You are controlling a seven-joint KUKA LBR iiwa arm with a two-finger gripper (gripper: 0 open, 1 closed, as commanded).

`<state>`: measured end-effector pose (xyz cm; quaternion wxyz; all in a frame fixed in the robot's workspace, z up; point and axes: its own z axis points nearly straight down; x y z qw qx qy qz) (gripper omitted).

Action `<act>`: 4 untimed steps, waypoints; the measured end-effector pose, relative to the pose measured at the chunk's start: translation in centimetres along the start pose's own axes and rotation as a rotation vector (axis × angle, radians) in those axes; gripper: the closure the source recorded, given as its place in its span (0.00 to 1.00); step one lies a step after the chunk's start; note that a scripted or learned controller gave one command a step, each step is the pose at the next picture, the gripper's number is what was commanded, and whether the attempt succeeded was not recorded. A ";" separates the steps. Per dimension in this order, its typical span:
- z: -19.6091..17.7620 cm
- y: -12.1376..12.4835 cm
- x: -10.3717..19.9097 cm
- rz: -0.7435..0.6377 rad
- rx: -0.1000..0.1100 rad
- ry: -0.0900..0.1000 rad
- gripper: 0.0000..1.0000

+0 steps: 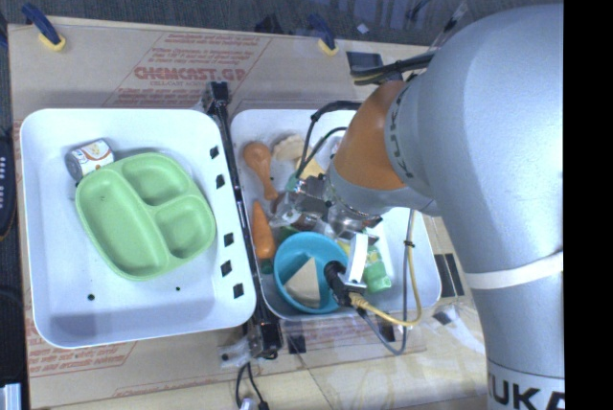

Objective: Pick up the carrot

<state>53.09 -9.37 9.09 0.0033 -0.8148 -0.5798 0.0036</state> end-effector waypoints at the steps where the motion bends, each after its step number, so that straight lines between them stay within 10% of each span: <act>1: -4.6 10.7 -1.7 0.047 -0.010 0.002 0.00; 2: -1.5 8.4 3.6 0.425 0.007 0.002 0.00; 3: -2.5 8.3 3.7 0.410 0.018 0.000 1.00; 4: -10.4 7.1 11.3 0.559 -0.001 0.006 1.00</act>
